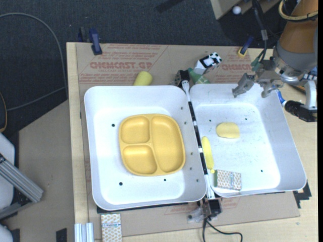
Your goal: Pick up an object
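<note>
In the right bin (272, 155) lies a small pale yellow oval object (228, 130) near the middle. A long yellow piece like a banana (207, 153) rests along that bin's left wall, and a small patterned packet (228, 180) lies at its front left corner. My gripper (257, 85) hangs over the far edge of the right bin, up and to the right of the oval object. Its two fingers are spread apart with nothing between them.
The left bin (101, 135) holds a yellow divided plate (151, 144). Behind the bins, on the cardboard, lie a yellow cylinder (143, 78) and a black-and-white toy (209, 61). A blue clamp (94, 40) grips the board's far left edge.
</note>
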Action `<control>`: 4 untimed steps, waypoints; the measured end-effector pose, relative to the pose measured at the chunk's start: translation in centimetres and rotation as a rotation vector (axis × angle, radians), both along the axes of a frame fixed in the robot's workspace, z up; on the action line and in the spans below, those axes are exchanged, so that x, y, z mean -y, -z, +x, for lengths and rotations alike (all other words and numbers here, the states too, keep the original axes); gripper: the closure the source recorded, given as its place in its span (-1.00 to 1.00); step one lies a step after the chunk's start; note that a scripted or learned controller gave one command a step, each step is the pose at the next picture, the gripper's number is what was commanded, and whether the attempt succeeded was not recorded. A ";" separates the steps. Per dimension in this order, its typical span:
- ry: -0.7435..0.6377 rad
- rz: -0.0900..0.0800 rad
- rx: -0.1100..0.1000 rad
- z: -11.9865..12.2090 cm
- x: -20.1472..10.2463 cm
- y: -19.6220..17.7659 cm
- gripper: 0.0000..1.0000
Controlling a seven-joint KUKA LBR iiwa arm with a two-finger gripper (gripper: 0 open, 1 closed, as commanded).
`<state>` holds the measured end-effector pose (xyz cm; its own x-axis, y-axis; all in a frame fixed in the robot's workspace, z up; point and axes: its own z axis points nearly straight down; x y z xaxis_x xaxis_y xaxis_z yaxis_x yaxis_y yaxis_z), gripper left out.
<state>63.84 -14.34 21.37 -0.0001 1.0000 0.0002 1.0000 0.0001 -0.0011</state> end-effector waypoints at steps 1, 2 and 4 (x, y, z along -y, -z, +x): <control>0.000 0.000 0.000 -2.6 -0.7 10.6 -1.00; 0.000 0.001 0.001 -4.1 0.0 12.7 -1.00; 0.000 0.000 0.005 -5.4 -2.5 11.7 1.00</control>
